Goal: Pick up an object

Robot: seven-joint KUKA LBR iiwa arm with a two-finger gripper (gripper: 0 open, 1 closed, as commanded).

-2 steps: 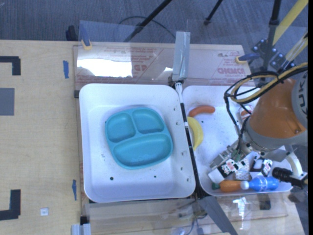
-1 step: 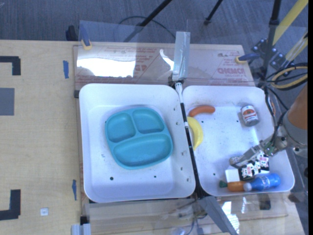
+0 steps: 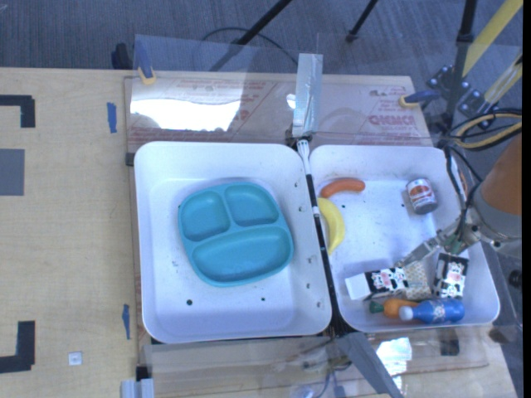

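The arm (image 3: 506,191) is seen entering from 3 o'clock, its orange band uppermost. The gripper (image 3: 431,259) is angled down toward 8 o'clock.

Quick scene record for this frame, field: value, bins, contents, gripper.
left bin: blue divided plate
right bin: sausage, banana, can, cow-print cartons, blue bottle
clutter: cartons and bottle bunched in the near right corner; can, sausage and banana apart from them
gripper: low in the right bin, at the cartons
grasp: cannot tell
arm: enters from the right
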